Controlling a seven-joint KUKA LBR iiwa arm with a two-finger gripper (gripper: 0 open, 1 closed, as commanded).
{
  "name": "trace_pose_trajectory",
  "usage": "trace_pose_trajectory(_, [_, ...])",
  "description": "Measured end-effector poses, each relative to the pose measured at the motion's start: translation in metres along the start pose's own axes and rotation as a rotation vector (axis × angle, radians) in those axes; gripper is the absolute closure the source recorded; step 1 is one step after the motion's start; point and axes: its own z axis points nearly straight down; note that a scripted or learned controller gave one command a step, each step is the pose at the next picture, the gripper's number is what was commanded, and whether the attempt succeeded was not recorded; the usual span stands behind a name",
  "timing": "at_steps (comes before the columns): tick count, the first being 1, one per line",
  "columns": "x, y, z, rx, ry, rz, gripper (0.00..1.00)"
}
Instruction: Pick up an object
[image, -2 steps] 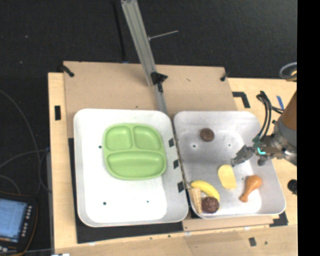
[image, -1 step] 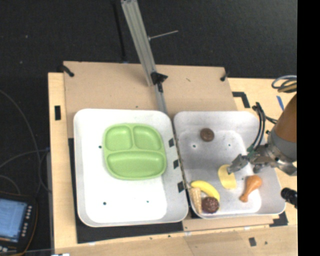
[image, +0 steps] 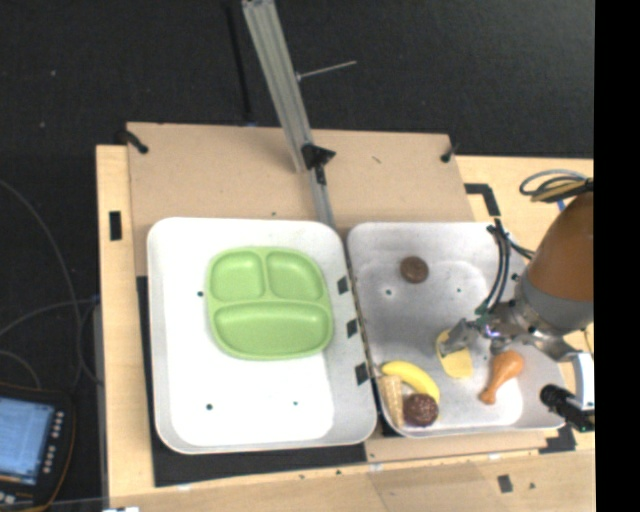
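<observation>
End effector (image: 468, 338) low in right bin (image: 440, 245), grip state unclear; pale yellow wedge-like piece (image: 457, 364) just below it.

Dark carpeted floor (image: 120, 60); light wooden bench (image: 115, 300) with brown board (image: 220, 170); slanting aluminium pole (image: 280, 80); lit tablet screen (image: 30, 440) at lower left.

The rounded grey robot arm (image: 548, 310) wears a broad orange band (image: 568, 250) above its wrist, with thin black cables (image: 500, 262) running down to the metallic end effector (image: 470, 335).

Right bin (image: 400, 240) — back half open but one brown ball (image: 414, 268)
</observation>
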Motion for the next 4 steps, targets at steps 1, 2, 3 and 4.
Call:
trace_pose_trajectory(1, [-0.001, 0.0, 0.033, -0.003, -0.001, 0.0, 0.0])
trace_pose_trajectory(2, [-0.002, 0.002, 0.021, -0.008, -0.002, 0.004, 1.0])
trace_pose_trajectory(3, [-0.009, 0.003, -0.042, -0.011, -0.003, -0.004, 1.0])
trace_pose_trajectory(4, [-0.011, 0.005, -0.097, -0.011, -0.003, -0.005, 1.0])
